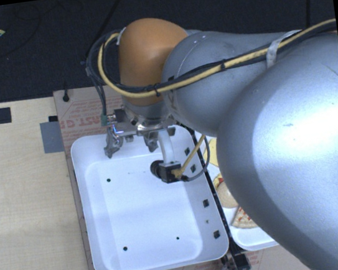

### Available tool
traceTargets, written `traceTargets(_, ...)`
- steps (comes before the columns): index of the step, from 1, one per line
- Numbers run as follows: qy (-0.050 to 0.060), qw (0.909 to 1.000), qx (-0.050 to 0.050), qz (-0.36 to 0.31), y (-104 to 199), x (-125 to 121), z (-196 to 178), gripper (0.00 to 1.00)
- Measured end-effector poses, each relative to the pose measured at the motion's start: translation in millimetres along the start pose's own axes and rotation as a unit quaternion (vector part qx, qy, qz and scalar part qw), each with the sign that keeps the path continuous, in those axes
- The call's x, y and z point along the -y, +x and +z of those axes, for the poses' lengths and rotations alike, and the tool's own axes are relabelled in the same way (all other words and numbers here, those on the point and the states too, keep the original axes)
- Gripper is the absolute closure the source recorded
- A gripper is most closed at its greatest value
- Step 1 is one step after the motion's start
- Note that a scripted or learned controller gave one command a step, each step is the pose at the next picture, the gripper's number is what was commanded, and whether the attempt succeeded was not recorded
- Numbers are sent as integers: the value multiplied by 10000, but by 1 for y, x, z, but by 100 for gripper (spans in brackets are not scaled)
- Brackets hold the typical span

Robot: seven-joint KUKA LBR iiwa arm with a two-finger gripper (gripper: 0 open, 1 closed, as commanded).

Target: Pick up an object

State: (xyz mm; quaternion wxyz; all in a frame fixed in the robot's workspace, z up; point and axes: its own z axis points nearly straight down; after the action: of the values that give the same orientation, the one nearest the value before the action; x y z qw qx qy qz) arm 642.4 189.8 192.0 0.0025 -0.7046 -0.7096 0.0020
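The grey arm (268, 123) is seen reaching across from the right, and most of the right bin (256, 244) is covered by it. The table (28, 202) is seen to the left, with the left bin (139, 230) set on it. Only bare white floor is shown in that bin beneath the gripper.

Two candidates for the pick are made out in the right bin, at the arm's edge: a pale rounded item (227, 197) and, just beside it, a flat item with red markings (243, 218). What they are cannot be told.

The gripper (132, 144) is held over the far end of the left bin, with its fingers spread and nothing between them.

A close on nothing is judged the main risk, since the gripper is well apart from both items. If a descent is made here, only the bin floor would be met. The far wall is also near, so a finger could be caught on it.
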Motion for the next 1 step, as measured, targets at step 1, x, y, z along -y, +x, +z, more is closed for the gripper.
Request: traceTargets(1, -1, 10000, 12, 3, -4, 0, -13, 100)
